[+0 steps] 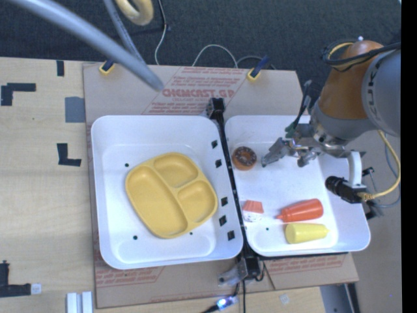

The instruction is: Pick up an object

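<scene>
Room for moving is best in the middle of the right bin (365, 240), the landmark I judge everything from: its floor lies bare between my end effector (287, 152) near the far wall and the things along the near wall. My end effector hovers over that far part with its fingers spread apart, holding nothing. Four things lie in this bin: one brown doughnut (244, 157) just beside the divider and near my fingertips, one small orange block (253, 207) near the divider, one orange-red carrot-shaped piece (301, 210) beside it, and one yellow piece (306, 233) touching or nearly touching the carrot on its near side, close to the near wall. Left of the right bin, across the black divider (225, 175), sits the left bin (104, 175) with one yellow divided plate (171, 193). Both bins rest on a cardboard sheet (195, 87) on the wooden worktop (39, 194); beyond the far edge is dark carpet (260, 18).
</scene>
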`<action>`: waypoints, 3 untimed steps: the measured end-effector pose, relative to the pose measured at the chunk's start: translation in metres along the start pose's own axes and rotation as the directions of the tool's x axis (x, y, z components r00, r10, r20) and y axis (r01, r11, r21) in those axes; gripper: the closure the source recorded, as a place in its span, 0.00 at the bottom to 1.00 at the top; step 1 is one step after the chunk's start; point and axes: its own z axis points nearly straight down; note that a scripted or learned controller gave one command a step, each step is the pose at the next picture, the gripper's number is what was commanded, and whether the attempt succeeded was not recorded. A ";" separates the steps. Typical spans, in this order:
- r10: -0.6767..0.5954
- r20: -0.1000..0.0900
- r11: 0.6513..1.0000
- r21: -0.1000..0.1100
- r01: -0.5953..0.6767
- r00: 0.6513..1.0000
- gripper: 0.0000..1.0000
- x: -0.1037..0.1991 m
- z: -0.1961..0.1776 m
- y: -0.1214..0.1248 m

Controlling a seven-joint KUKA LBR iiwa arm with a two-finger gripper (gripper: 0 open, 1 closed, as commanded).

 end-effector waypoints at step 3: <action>-0.001 0.000 1.000 -0.008 0.001 1.000 1.00 0.006 -0.012 0.003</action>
